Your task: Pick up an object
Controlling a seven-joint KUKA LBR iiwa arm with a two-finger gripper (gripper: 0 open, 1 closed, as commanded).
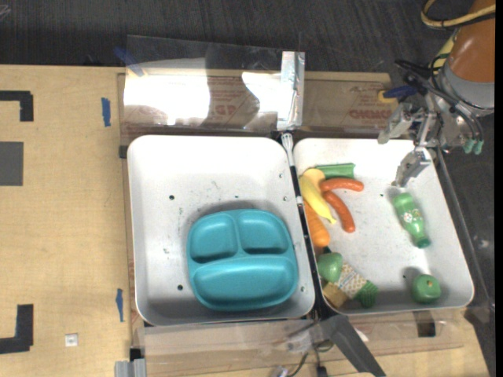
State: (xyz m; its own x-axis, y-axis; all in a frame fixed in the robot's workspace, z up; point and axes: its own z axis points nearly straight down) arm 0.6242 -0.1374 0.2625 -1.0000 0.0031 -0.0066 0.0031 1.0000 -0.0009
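Gripper [410, 168] hangs just above the green bottle's [411, 217] cap end — bottle runs lengthwise away from it; finger state unclear.

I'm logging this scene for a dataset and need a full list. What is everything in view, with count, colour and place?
bins: 2, white, side by side on the bench
divided tray: 1, teal, lower part of the left bin
bottle: 1, green, right bin, right of centre
apple: 1, green, right bin's near right corner
sausages: 2, red-orange, upper left of the right bin
banana: 1, yellow, beside the sausages
carrot: 1, orange, along the right bin's left wall
green stick: 1, above the sausages; kind unclear
small pile: green and tan pieces, right bin's near left; count unclear
arm: 1, grey with orange band, top right
gripper: 1, grey, over the right bin's far side, above the bottle
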